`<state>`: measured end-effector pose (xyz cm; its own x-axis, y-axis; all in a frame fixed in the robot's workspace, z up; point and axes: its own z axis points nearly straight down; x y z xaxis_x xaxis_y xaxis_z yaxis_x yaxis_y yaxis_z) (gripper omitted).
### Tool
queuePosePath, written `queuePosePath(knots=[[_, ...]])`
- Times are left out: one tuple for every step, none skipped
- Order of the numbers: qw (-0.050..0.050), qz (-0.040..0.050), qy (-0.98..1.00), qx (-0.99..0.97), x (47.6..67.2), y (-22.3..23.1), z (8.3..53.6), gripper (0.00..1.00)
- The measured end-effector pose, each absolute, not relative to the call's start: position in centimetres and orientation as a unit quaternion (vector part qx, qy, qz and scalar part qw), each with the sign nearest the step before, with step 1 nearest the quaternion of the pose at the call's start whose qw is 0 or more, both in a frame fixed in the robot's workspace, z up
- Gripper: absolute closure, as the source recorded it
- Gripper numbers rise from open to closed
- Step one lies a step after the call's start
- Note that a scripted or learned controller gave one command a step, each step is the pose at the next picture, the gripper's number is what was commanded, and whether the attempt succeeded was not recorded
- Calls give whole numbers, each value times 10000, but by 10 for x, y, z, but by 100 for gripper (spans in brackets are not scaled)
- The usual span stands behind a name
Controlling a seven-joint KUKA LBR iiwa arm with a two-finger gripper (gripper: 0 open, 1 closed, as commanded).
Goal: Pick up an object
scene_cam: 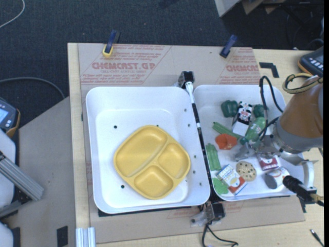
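Nearest the lens, at the bottom edge of the bench, a small black clamp with loose wires point(212, 213) sits at the seam where the two white bins meet. Just above it on the left lies the left bin point(103, 107), bearing a yellow three-compartment plate point(151, 161) that rests slightly turned toward the bin's lower right corner.

Beside it, the right bin point(205, 99) holds a crowd of small things. Along its lower rim lie a chocolate-chip cookie point(246, 171) and a small carton with a colourful label point(230, 178), touching a flat green piece point(212, 158) near the dividing wall. Higher up sit an orange-red piece point(224, 141), a dark green toy point(230, 107) and a black-and-white cow figure point(243, 114).

From the right, the grey arm with its orange band point(303, 120) reaches low over this pile. Its gripper point(252, 148) hangs just above the cookie, among the objects; whether its fingers are spread or closed on anything cannot be told, as clutter and blur hide them.
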<state>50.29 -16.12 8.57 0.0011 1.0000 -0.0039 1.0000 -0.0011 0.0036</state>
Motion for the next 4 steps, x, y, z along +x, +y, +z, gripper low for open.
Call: queuePosePath(knots=[[69,8,7056,7085,504,-164,99,100],[22,9,7075,7067,504,-156,145,100],[38,15,7075,7067,513,-161,204,100],[29,11,7075,7067,514,-162,226,100]])
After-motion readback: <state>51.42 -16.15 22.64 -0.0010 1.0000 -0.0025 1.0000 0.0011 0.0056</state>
